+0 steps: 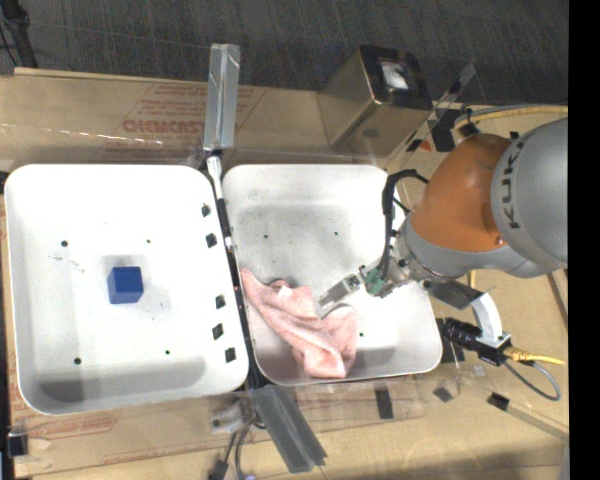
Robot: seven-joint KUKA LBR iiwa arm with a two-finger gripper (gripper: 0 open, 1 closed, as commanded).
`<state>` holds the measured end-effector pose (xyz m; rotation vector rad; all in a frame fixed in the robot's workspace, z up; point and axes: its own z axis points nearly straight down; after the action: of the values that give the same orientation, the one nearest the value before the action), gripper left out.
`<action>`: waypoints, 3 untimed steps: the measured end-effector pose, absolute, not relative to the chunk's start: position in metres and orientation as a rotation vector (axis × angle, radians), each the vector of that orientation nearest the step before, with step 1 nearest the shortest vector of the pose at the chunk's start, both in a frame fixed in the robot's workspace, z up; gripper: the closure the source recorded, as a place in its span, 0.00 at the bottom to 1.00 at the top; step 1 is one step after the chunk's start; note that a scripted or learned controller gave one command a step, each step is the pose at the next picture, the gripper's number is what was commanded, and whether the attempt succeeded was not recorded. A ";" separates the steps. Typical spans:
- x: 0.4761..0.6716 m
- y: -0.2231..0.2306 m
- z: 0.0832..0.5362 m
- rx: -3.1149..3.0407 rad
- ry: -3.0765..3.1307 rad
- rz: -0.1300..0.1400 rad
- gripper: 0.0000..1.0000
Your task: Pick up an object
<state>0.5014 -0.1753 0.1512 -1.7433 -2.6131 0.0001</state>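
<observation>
A pink cloth (pixel 302 326) lies crumpled in the right bin (pixel 310 208), along its front left part. A blue cube (pixel 126 284) sits in the left bin (pixel 50 208), near its middle. My gripper (pixel 332 299) reaches in from the right and hangs low over the cloth's upper right edge. Its metal fingers (pixel 338 290) point left toward the cloth, and a fold of cloth rises just below them. Whether cloth is between the fingers is not clear.
The grey arm with its orange band (pixel 460 203) covers the right bin's right side. A metal divider bar (pixel 220 98) runs between the bins at the back. A brown box (pixel 375 93) stands behind the right bin. Cables lie at the front right.
</observation>
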 end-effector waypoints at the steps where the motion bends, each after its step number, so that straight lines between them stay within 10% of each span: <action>1: 0.478 -0.198 0.092 -1.678 -2.657 -0.001 0.00; 2: 0.479 -0.197 0.101 -1.671 -2.660 -0.001 1.00; 3: 0.477 -0.192 0.092 -1.815 -2.561 -0.001 1.00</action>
<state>0.4773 -0.1918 0.0920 -1.8149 -2.5614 -0.0010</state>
